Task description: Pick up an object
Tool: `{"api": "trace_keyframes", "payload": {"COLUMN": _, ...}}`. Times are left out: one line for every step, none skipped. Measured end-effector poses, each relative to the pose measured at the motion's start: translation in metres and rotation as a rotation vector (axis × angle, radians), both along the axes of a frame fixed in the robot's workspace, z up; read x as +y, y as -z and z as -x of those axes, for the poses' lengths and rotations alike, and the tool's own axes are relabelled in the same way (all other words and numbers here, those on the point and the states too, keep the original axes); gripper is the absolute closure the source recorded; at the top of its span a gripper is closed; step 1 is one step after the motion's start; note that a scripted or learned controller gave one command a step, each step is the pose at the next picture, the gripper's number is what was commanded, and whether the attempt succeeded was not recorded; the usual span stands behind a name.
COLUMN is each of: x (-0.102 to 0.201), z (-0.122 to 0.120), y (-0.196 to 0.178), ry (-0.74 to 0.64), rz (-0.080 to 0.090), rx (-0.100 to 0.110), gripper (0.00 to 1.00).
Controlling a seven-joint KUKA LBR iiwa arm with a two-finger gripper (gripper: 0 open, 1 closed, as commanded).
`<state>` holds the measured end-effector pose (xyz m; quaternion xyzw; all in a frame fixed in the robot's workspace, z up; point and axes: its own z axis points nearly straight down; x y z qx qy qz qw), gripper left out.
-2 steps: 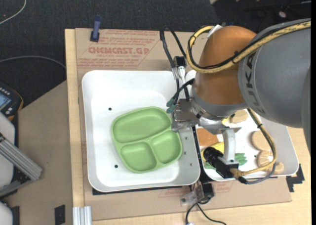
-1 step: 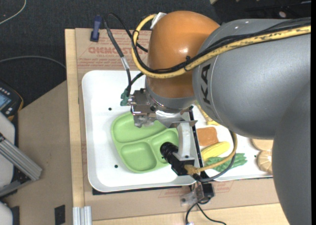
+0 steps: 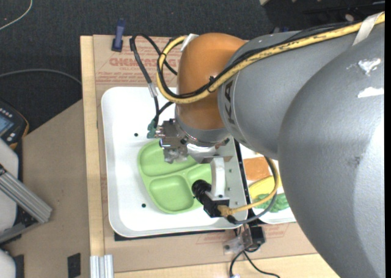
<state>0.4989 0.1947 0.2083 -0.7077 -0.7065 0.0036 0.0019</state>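
You see one green divided tray (image 3: pixel 166 188) — long axis running upper-left to lower-right — under the hand (image 3: pixel 174 148); its grip I cannot tell.

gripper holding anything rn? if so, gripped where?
Cannot tell. The arm's wrist sits directly over the green divided tray in the left bin, hiding any contact between the gripper and the tray.

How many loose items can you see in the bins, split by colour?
Green: 1, the divided green tray in the left bin.
Orange/yellow: 1, an orange and yellow item in the right bin, partly hidden by the arm.
Green and white: 1, a small item at the right bin's near edge, too hidden to identify.
Total visible: 3. The arm covers most of the right bin.
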Motion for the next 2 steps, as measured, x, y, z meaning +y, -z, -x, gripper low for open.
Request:
{"api": "trace_keyframes", "payload": {"x": -0.002, "z": -0.066, "y": 0.033, "ry": 0.0, "rz": -0.001, "rx": -0.011, "gripper": 1.0}}
{"api": "trace_keyframes", "payload": {"x": -0.04, "z": -0.063, "y": 0.121, "ry": 0.004, "rz": -0.001, "rx": -0.003, "gripper": 1.0}}
